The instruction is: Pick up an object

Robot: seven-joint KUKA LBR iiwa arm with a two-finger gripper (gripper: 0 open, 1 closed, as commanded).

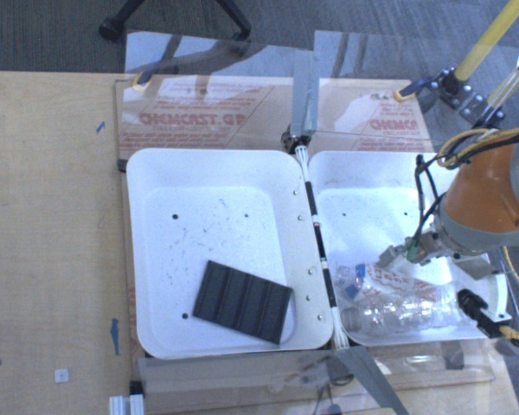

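Note:
A clear, crumpled plastic bottle point(396, 305) with a red-and-white label lies on its side along the front of the right bin point(363, 199). In the front half of the left bin point(156, 188) a black ribbed rectangular pad point(242, 302) lies flat, slightly turned. The arm reaches in from the right, its orange band point(489, 199) over the right bin's right side. My gripper point(401, 254) hangs low in the right bin, just above the bottle's labelled upper side. I cannot see anything held in it.
A metal divider point(314, 232) runs between the two bins. Cardboard sheets point(208, 115) lie behind them. A yellow rod and cables point(489, 37) stand at the back right. The wooden bench top point(43, 232) spreads to the left.

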